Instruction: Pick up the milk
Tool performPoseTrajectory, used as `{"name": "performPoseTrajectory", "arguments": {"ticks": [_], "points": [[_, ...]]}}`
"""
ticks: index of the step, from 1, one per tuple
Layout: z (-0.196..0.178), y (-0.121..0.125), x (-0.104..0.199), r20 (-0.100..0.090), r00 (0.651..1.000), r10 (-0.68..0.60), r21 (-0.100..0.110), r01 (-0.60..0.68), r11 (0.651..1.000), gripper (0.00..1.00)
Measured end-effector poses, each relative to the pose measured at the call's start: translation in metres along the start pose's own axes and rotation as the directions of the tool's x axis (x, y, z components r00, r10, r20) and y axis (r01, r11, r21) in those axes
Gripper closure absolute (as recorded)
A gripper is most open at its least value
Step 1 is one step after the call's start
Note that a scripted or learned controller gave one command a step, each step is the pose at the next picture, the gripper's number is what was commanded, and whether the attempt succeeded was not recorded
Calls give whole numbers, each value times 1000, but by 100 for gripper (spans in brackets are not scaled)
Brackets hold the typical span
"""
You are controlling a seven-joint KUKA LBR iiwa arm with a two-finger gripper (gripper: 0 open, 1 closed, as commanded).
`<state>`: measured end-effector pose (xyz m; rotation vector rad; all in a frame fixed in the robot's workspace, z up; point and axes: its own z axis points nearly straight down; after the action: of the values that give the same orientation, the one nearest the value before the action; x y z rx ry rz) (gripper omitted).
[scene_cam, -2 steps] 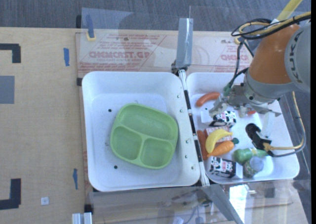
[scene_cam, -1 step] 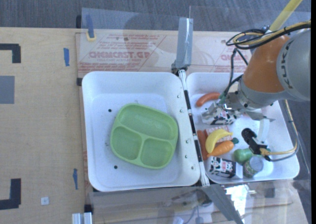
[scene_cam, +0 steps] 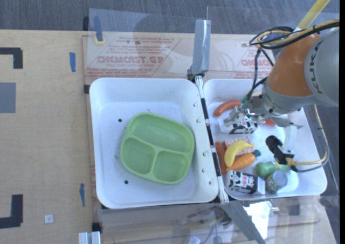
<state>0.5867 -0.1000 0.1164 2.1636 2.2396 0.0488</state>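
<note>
Two small black-and-white cow-patterned milk cartons lie in the right bin (scene_cam: 315,175). One milk carton (scene_cam: 244,126) is near the bin's far left, and the other carton (scene_cam: 242,183) lies at the near edge. My gripper (scene_cam: 241,116) hangs directly over the far carton, touching or almost touching its top. The grey arm with its orange band (scene_cam: 291,70) comes in from the right and hides part of the bin behind it.
Beside the far carton are an orange-red sausage (scene_cam: 227,107), a banana (scene_cam: 237,149), a carrot (scene_cam: 243,160), a green item (scene_cam: 265,168) and a grey can (scene_cam: 276,181). The left bin (scene_cam: 105,103) holds a green divided plate (scene_cam: 156,147).
</note>
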Motion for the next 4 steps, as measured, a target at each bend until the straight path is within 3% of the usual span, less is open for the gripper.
{"name": "performPoseTrajectory", "arguments": {"ticks": [1, 2, 3, 4], "points": [[-71, -64, 57, -2, 998, -70, 43, 71, 997, 100], [-71, -64, 57, -2, 998, -70, 44, 70, 997, 0], [-80, -63, 57, -1, 998, -69, 42, 69, 997, 100], [-122, -94, 112, 3, 1000, 13, 41, -13, 999, 100]]}}
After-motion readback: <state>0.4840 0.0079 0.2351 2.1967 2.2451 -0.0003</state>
